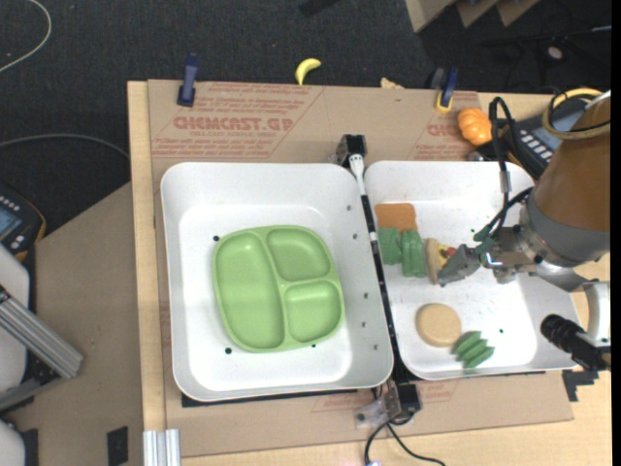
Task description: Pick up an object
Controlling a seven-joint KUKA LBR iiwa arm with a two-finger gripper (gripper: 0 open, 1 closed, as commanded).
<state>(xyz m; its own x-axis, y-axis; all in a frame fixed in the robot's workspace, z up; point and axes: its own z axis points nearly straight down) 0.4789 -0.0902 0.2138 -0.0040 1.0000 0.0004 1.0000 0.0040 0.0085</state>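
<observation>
Camera view: your pincer (456,265) sits low in the right bin (514,187).
You can't tell from here whether it is spread or pressed together; its tip is just beside the green block (403,250), with the tan disc (439,324) below it.

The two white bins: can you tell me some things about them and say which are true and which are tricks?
1. A green divided plate lies in the left bin. True.
2. The round tan cookie lies in the left bin. False: it is in the right bin.
3. The gripper hangs over the right bin. True.
4. The orange block sits on the green divided plate. False: it is in the right bin, beside a green ridged piece.
5. A small green leafy piece lies next to the cookie. True.
</observation>
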